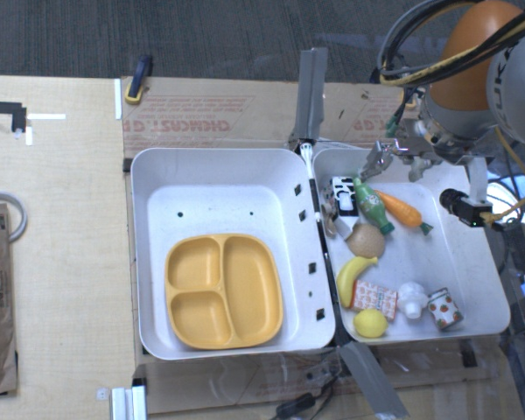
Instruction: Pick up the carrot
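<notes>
The carrot [401, 209] is orange with a green stub at its right end. It lies slantwise in the far half of the right bin [472, 261], touching a green bottle [373, 203] on its left. My gripper [382, 157] hangs over the far rim of that bin, up and to the left of the carrot and apart from it. Nothing shows between the carrot and the gripper. The grey arm with its orange band [477, 42] rises behind at the top right.
Around the carrot in the right bin lie a brown kiwi [366, 240], a banana [352, 278], a lemon [370, 324], a red carton [374, 297], a white item [412, 300] and a small box [444, 309]. The left bin [157, 191] holds a yellow divided plate [223, 289].
</notes>
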